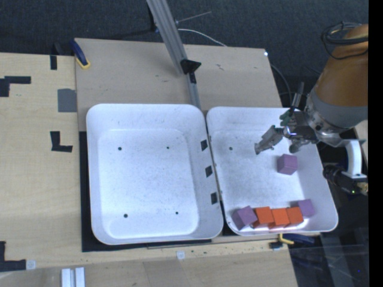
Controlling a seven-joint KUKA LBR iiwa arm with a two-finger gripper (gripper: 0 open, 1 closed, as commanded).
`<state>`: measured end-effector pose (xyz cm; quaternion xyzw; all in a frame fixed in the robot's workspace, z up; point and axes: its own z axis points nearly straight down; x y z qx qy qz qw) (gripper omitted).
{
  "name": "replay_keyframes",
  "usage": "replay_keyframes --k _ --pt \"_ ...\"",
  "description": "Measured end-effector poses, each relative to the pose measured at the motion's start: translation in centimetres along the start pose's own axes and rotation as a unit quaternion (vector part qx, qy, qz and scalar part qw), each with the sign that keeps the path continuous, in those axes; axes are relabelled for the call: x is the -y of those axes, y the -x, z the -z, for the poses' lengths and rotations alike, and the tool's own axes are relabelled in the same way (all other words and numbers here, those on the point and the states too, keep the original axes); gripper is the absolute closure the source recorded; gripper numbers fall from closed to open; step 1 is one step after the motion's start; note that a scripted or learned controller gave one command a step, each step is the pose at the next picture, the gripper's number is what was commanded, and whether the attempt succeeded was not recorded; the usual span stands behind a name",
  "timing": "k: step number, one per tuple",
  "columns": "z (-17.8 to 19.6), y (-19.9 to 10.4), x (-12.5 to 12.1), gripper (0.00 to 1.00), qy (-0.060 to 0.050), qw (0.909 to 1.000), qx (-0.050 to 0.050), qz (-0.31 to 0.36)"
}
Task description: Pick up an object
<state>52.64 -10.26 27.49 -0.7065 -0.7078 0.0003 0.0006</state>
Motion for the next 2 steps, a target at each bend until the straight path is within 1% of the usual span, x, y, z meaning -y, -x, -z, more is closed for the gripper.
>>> replay_keyframes --k 1,2 --pt "10.5 3.7 -5.8 0.0 0.006 1.0 0.002 0.0" --pt "-6.2 4.6 -7.2 0.0 -0.004 1.0 0.0 0.0"
